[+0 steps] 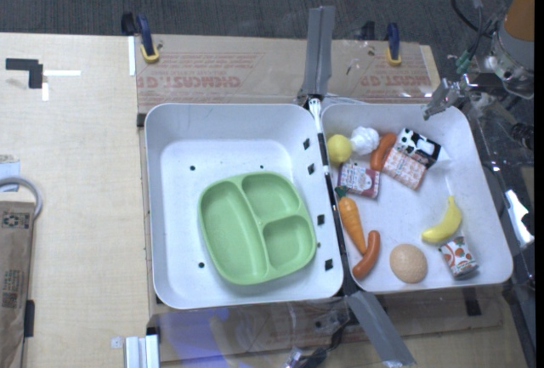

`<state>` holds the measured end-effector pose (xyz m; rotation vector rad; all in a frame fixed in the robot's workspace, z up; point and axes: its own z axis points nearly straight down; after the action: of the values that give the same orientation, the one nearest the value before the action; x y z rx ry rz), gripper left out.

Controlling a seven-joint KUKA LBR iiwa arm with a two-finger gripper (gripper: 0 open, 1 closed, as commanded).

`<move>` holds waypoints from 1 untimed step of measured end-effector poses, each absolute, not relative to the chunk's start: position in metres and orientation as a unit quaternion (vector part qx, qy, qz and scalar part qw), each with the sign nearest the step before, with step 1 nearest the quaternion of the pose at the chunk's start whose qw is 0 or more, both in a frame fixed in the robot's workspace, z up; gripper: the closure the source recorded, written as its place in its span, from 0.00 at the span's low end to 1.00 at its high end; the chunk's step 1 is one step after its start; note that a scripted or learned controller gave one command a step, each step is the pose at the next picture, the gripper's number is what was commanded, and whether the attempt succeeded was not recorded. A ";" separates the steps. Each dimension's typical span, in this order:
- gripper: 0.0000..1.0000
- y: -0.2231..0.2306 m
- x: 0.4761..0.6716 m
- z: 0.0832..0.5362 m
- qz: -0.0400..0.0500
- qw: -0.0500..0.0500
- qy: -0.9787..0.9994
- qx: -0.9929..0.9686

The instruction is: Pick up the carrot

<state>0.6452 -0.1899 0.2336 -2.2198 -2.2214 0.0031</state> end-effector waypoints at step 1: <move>0.00 -0.190 0.615 0.119 -0.004 -0.011 -0.778 -0.628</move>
<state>0.6150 -0.1903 0.1188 -1.9867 -2.4620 -0.0125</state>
